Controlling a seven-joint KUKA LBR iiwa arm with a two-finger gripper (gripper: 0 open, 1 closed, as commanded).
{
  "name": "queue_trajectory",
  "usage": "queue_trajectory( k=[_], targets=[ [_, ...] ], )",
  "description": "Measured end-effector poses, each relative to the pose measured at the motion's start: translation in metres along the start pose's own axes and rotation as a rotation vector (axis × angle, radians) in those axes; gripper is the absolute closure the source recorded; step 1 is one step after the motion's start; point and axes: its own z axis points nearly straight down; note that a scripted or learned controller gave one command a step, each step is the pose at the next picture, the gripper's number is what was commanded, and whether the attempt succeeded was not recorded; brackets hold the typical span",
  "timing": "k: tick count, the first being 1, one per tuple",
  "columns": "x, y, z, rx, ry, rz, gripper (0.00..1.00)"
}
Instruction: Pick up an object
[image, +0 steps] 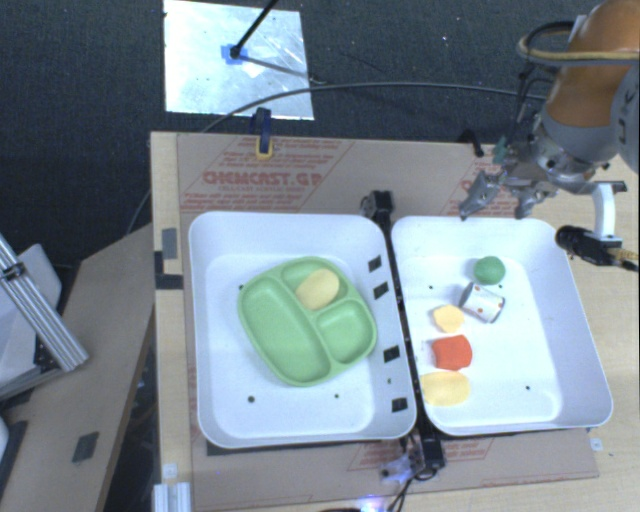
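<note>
Claw (497, 197): poised above the far rim of the right bin (575, 300), fingers spread wide, nothing between them. Grey arm with orange band (590, 60) enters from upper right.

Right bin contents, nearest the claw first: green ball (489, 269); small white-and-grey can (481, 302) on its side just below it; yellow piece (448, 319) beside the can; red-orange block (452, 352); yellow lump (445, 388) nearest the front rim.

Left bin (225, 390): green divided tray (300, 325), tilted, with a yellow item (318, 288) in its upper compartment.

Both bins sit on the bench (250, 170).
</note>
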Motion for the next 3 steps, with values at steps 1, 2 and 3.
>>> queue_trajectory(
  k=[1, 2, 3],
  targets=[
    [0.0, 0.002, -0.008, -0.012, -0.001, -0.002, 0.0],
    [0.006, 0.003, 0.035, -0.009, -0.001, -0.004, 0.0],
    [0.007, -0.003, 0.095, -0.008, -0.001, 0.0, 0.0]
  ],
)
